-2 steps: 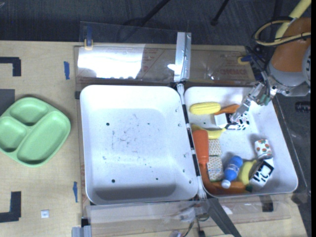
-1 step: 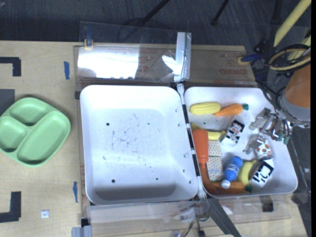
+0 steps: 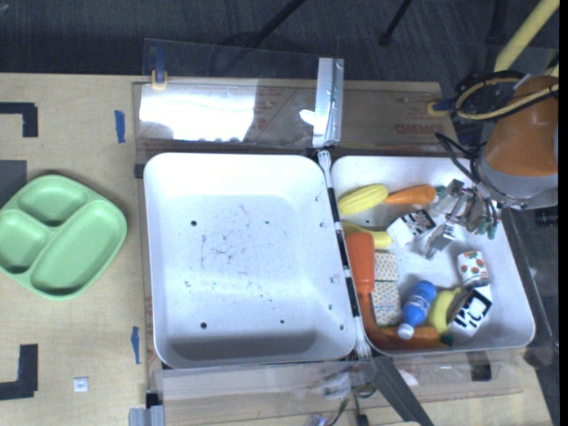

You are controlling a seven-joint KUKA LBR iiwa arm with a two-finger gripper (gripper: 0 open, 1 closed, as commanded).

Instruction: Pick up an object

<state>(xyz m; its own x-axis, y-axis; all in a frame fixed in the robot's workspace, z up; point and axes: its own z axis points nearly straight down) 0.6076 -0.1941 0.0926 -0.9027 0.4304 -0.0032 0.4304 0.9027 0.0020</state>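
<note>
Camera view, status of the pick: not complete. Gripper (image 3: 441, 227) sits low inside the right bin (image 3: 519, 278), in that bin's upper part, with the grey arm and its orange band (image 3: 525, 145) entering from the bin's upper right corner. Whether the tool is wide or narrow cannot be told; its metal parts blur into the clutter beneath. No object is seen clamped or raised.

Candidate objects, all located relative to the right bin:
- yellow corn cob (image 3: 363, 199), against the bin's upper left wall;
- orange carrot (image 3: 410, 194), just beside the corn cob, close to the gripper;
- tall orange piece (image 3: 359, 269), along the bin's left wall;
- blue bottle (image 3: 415, 305), in the bin's lower middle;
- black-and-white block (image 3: 472, 309), at the bin's lower right;
- small spotted white object (image 3: 470, 263), near the right wall.

Every item appears to rest on the bin floor. Left bin (image 3: 235, 247) adjoins the right bin's left wall. Green divided plate (image 3: 58, 235) lies well beyond it on the bench.

Remaining steps, by judgement: close on one item, confirm the hold, lift clear of the bin wall.
</note>
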